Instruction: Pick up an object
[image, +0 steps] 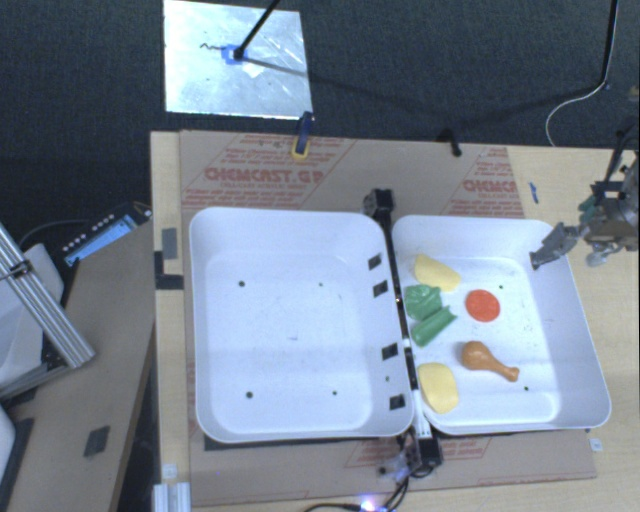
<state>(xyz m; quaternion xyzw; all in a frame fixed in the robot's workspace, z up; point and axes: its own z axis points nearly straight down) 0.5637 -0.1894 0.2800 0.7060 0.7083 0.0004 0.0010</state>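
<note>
The right white bin (570, 340) holds several toy foods. A yellow piece (437, 270) lies at its back left, with green pieces (427, 312) against the left wall. A red disc (483, 305) sits near the middle and a brown drumstick (488, 360) in front of it. Another yellow piece (438, 387) rests in the front left corner. My gripper (551, 249) hangs over the bin's back right corner, apart from every object, with nothing seen held in it.
The left white bin (290, 320) adjoins the right one along a black-clipped seam (392, 310). A shiny metal sheet (237, 58) lies behind the bench. Cables run across the dark floor, and an aluminium rail (40, 305) stands at the left.
</note>
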